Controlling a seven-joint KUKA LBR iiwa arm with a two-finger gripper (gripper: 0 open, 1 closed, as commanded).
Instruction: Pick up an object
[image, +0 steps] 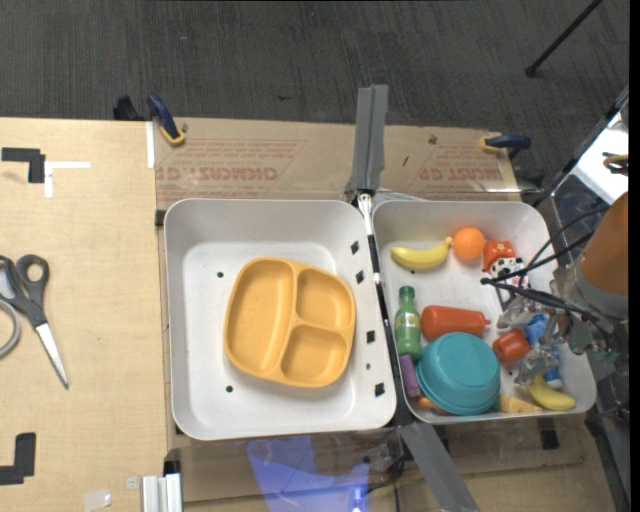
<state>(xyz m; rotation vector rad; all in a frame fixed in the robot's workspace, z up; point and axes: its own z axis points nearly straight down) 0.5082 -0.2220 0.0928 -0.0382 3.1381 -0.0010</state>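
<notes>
Camera view, looking down at a slant on the table; read it from the near edge outward. Nearest you, the right bin holds its clutter packed toward the near right corner: a teal bowl upside down or nested, a yellow banana-like piece at the near right wall, and a small red item just beside the bowl. The end effector sits low over this corner, among the small things, at the end of the arm that reaches in from the right; you cannot tell whether it is released or clenched, since wrist hardware and cables mask it, and nothing is seen grasped. Judge the target to be one of the small items under it, probably the red one or the banana-like piece, because the tool is lowered there rather than over open floor. Farther in lie a red cylinder and a green bottle against the dividing wall, then a yellow banana, an orange ball and a red-and-white toy near the far wall. The left bin carries a yellow divided plate. Scissors rest well apart at left.
</notes>
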